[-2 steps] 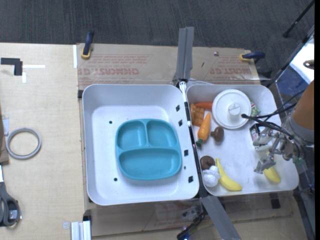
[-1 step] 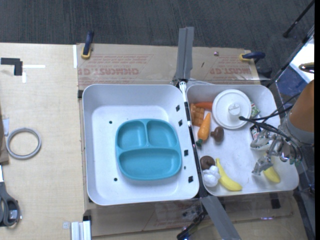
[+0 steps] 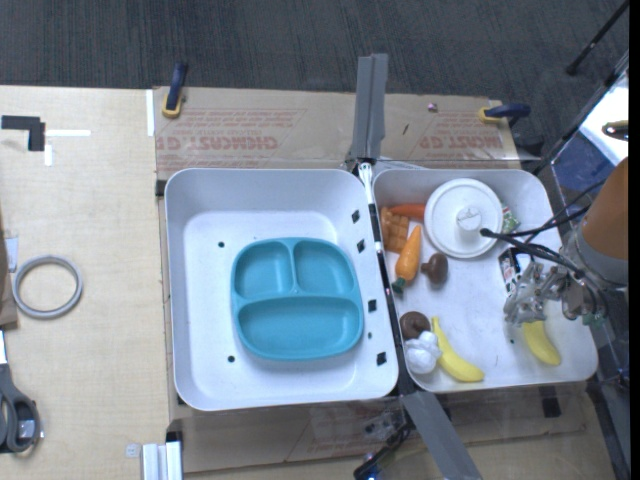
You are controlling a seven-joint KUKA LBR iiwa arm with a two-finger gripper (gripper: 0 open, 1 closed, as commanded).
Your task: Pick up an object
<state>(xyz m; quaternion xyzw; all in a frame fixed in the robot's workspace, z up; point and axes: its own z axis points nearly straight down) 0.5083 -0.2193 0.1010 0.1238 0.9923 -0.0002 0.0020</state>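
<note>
My gripper hangs low over the right side of the right bin, reaching in from the right with cables trailing behind it. A small yellow banana lies just below and right of it, touching or nearly touching its tip. A larger banana lies near the bin's front beside a white garlic bulb and a brown donut. Further back are an orange carrot, a brown mushroom and a round white lid.
The left bin holds a blue divided plate. A grey divider post stands between the bins at the back. On the bench at the left lie a grey ring and scissors.
</note>
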